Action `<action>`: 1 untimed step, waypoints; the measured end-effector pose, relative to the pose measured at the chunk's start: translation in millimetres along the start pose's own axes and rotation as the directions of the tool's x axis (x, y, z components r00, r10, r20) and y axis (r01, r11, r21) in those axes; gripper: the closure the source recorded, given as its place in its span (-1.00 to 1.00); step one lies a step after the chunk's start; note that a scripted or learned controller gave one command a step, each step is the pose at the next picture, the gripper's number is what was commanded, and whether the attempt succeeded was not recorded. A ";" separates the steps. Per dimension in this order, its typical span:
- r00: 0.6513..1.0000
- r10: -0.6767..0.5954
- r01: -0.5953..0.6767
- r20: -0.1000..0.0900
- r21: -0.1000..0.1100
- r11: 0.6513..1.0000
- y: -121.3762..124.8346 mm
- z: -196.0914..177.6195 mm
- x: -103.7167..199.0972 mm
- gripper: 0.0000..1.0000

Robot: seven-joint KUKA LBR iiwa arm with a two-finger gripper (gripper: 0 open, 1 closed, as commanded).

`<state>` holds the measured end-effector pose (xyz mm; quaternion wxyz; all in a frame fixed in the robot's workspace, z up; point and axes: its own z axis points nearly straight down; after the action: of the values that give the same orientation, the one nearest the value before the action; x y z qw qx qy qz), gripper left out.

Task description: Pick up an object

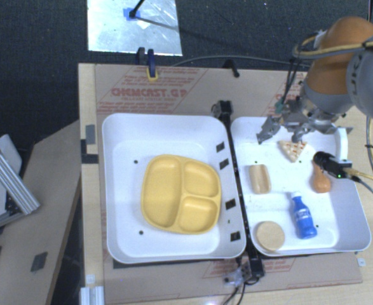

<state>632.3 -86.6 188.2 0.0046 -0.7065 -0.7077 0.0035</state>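
Left bin (119,170): holds the divided plate (180,194), near its middle.
Right bin (358,227): touches the left bin's right edge.
Gripper (282,131): over the right bin's far edge.
Wedge-shaped piece (293,149): far part of the right bin, just beside the gripper.
Block (259,178): near the right bin's left edge, midway.
Bottle (302,216): lying in the near half, right of the block.
Round disc (270,236): near-left corner.
Rounded item (321,182): by the right edge.
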 end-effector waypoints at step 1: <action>1.000 -0.002 0.002 0.001 -0.013 1.000 2.9 -7.7 0.1 -1.00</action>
<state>635.2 -86.6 195.9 -0.0003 -0.7059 -0.7083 -0.0005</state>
